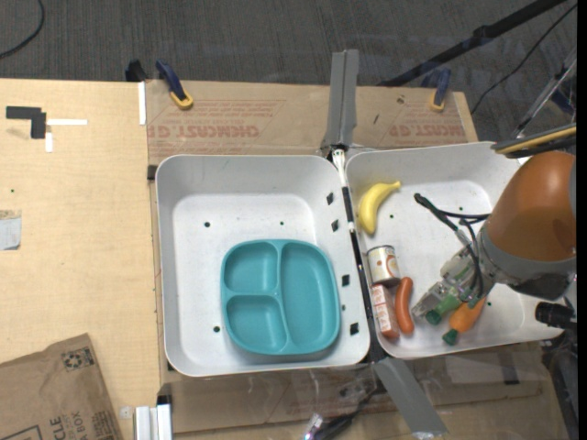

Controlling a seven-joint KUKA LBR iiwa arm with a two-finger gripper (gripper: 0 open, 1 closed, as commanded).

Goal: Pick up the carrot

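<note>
At lower right, our gripper sits over the carrot; its grasp we cannot tell. Light, stiff, smooth: we would pinch mid-body.

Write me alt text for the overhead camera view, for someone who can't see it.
The robot's hand is low in the right bin, right at the carrot, with a banana, a small can and a sausage nearby. The left bin holds a teal divided plate.
</note>
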